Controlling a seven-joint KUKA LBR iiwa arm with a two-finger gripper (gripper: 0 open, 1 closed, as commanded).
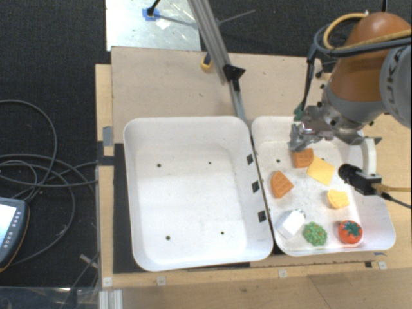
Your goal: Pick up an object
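Claw poised over the orange block in the right bin

From where I stand, the arm (pixel 367 63) leans in from the right and its claw (pixel 302 140) hangs low over the far end of the right bin (pixel 386 237). I cannot tell whether the claw is spread or closed; the wrist hides that part.

The nearest thing to it is a small orange block (pixel 303 158), lying just beneath and slightly toward the near side of the claw, close enough that they may be touching, though I cannot be sure. Nothing looks lifted. The block's long side seems to run roughly across the bin, so my guess is that a short drop straight down, with little sideways shift, is what the grab turns on.

The rest of the right bin's contents lie farther toward me: a yellow slab (pixel 320 171) just beside the block, an orange wedge (pixel 280 185) near the bin's left wall, a smaller yellow piece (pixel 338 199), a white block (pixel 293 223), a green lump (pixel 315 234) and a red tomato-like toy (pixel 349 232) along the near edge.

The left bin (pixel 138 237) sits alongside on the bench (pixel 161 82), its walls touching the right bin's.
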